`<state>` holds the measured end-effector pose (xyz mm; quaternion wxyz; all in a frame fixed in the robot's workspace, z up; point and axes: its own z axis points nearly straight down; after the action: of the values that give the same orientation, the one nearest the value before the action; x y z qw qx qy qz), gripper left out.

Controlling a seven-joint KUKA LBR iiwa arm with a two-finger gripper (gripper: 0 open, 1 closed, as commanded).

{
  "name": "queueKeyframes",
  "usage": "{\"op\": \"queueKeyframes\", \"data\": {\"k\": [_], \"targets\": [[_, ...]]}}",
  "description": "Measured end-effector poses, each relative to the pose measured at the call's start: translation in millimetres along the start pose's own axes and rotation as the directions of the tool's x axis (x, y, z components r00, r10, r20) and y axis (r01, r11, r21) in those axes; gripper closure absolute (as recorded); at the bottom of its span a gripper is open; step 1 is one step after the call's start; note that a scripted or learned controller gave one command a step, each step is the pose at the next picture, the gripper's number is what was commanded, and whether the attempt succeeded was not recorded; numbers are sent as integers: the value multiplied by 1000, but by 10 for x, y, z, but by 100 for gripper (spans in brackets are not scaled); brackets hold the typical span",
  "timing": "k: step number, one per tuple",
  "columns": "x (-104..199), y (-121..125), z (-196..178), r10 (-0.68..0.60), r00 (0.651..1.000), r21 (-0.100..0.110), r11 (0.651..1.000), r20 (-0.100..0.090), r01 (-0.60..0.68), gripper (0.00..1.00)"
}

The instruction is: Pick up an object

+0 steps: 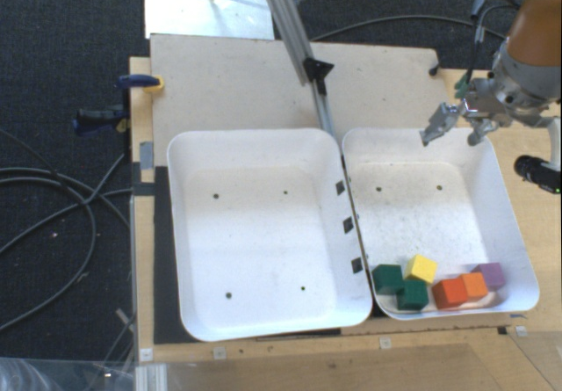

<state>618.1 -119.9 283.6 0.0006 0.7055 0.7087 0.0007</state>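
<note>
Fingers (457, 124) look spread wide, holding nothing, above the right white bin's (505, 196) far rim. Better drop straight onto the small yellow cube (422, 269), it's topmost.

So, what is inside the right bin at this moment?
The right bin holds a cluster of blocks in its near corner: two green blocks, a yellow block, an orange block and a purple block. Whether anything lies beneath them cannot be seen.

Single fixed camera, mounted above the surface (263, 82), looking down at a slant, both white bins (263, 231) fully framed, mid-range
</note>
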Motion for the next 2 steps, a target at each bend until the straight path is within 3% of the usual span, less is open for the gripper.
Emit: {"op": "queueKeyframes", "data": {"k": [1,2], "targets": [[-836,-107,419,10,1000,4,1000,4,-10,0],[-446,-363,1783,2,1000,8,1000,-2,-2,0]]}}
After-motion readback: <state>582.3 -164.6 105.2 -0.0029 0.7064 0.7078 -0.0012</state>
